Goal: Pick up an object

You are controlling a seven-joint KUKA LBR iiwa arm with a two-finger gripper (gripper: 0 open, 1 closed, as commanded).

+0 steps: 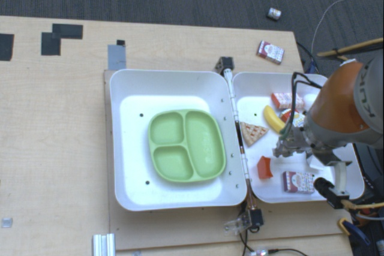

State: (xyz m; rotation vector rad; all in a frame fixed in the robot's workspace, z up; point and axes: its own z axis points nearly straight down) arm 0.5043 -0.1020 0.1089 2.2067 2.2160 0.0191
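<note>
the table (54, 147) is pale wood and carries two shallow white bins side by side; the green plate serves as the landmark here. the left bin (123, 147) surrounds the green plate (186, 145), a three-compartment dish lying flat at its middle. the right bin (243, 106) touches the left bin along their shared edge, just right of the plate. the arm (345, 108), grey with an orange band, reaches over the right bin, well to the right of the plate. its end effector (288, 147) hangs low over the right bin's middle, to the right of the plate; whether it is released or clenched cannot be told, and nothing is seen held in it.

the loose objects all lie to the right of the plate. a waffle-like wedge (252, 133) lies nearest, just past the bin divider. a yellow banana (273, 119) lies a little further right and up. a small red block (264, 168) sits right of the plate's lower edge. a dark red packet (298, 181) lies beyond it, under the arm. a red and white carton (282, 99) lies above the banana, partly hidden by the arm.

outside the bins, a small red box (270, 52) rests on the table, up and right of the plate.
</note>
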